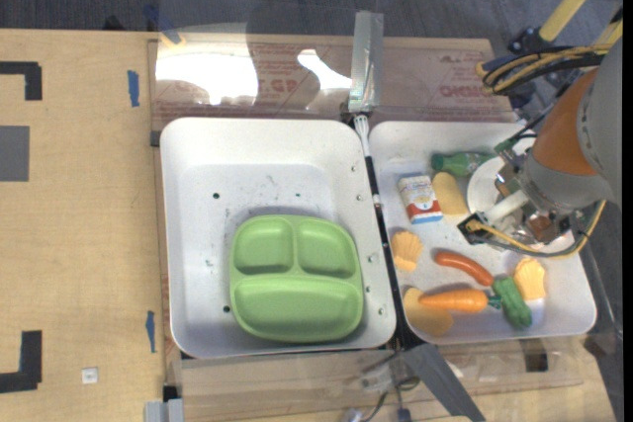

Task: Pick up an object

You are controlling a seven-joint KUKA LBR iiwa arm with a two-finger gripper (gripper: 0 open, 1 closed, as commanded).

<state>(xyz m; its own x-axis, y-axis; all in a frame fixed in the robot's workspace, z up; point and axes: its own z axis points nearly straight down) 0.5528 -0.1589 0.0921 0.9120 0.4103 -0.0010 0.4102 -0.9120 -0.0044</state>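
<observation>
The right bin (579, 311) holds several toy foods. A red, white and blue carton (420, 198) lies near its left wall beside a pale yellow piece (451, 194). A green piece (453, 161) sits at the back. Toward the front lie a red chili (463, 264), a carrot (458, 299) with a green top (513, 302), a yellow piece (531, 279) and an orange-yellow piece (406, 247). My gripper (527, 220) hangs low over the right side of this bin, just behind the chili and the yellow piece. Nothing can be seen held in it.
The left bin (198, 163) carries a green divided plate (295, 279) in its front half. A metal divider (364, 64) rises behind the wall between the bins. The wooden bench (69, 212) stretches off to the left.
</observation>
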